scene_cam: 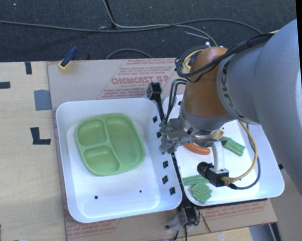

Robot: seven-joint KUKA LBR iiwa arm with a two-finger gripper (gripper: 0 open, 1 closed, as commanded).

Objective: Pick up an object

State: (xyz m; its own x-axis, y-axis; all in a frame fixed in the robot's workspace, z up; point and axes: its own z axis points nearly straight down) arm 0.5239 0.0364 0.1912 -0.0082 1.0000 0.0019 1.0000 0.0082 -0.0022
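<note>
While the arm reaches in over the right bin, its end effector hangs low above that bin's left side, close to the wall it shares with the left bin. Its own housing hides the tips from this angle, so whether it is open, closed or gripping anything cannot be told.

Taking the end effector as the landmark: an orange carrot-like piece lies just beside it, toward the near edge of the right bin, partly tucked beneath the wrist. A light green block rests on the bin floor a little further out, on the side away from the left bin. Nearer the camera than the end effector, a flat green strip lies against the bin's left wall, and a round, bumpy green object sits just beyond that, touching or nearly touching the strip. A black fitting on a yellow cable hangs between the strip and the block.

On the far side of the shared wall from the end effector, a green divided plate lies flat in the left bin. Both bins rest on brown cardboard on the tabletop.
</note>
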